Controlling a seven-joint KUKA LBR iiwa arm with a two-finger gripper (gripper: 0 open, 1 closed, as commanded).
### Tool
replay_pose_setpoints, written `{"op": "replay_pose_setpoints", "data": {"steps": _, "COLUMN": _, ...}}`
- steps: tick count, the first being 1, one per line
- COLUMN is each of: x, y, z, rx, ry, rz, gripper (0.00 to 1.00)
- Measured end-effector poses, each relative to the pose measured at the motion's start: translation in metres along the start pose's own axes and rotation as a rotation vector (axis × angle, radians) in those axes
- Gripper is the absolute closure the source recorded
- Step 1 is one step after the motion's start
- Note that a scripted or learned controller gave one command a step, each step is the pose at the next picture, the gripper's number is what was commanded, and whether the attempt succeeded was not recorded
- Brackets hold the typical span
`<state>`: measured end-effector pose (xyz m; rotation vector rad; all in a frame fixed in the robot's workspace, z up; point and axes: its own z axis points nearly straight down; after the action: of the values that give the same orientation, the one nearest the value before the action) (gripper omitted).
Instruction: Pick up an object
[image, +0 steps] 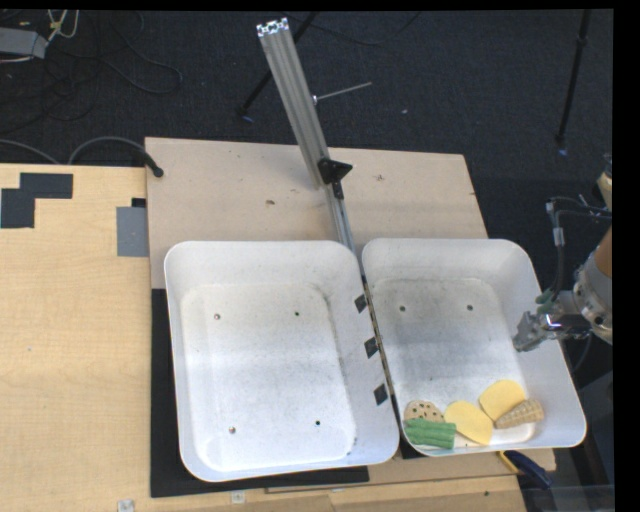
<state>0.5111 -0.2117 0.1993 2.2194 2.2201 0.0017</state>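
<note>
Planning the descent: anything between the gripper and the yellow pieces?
Bare white bin floor separates the gripper from the yellow pieces in the camera view.

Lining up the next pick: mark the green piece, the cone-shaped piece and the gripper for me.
green piece (431, 432): camera view, middle of its body.
cone-shaped piece (520, 413): camera view, centre of its ridged surface.
gripper (530, 333): camera view, at its fingertips.

This looks like a robotics lab: a plywood bench (240, 190) carries two white bins (262, 360), an aluminium rail (297, 95) rises behind, and cables (120, 45) lie on dark carpet.
</note>
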Motion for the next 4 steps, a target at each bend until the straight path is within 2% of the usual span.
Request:
{"op": "replay_pose_setpoints", "data": {"steps": 1, "x": 0.001, "y": 0.005, "z": -0.043, "rx": 0.000, "ry": 0.000, "rz": -0.001, "gripper": 1.00}}
{"op": "replay_pose_setpoints", "data": {"steps": 2, "x": 0.000, "y": 0.005, "z": -0.070, "rx": 0.001, "ry": 0.000, "rz": -0.001, "gripper": 1.00}}
{"op": "replay_pose_setpoints", "data": {"steps": 4, "x": 0.109, "y": 0.015, "z": -0.040, "rx": 0.007, "ry": 0.004, "rz": -0.005, "gripper": 1.00}}
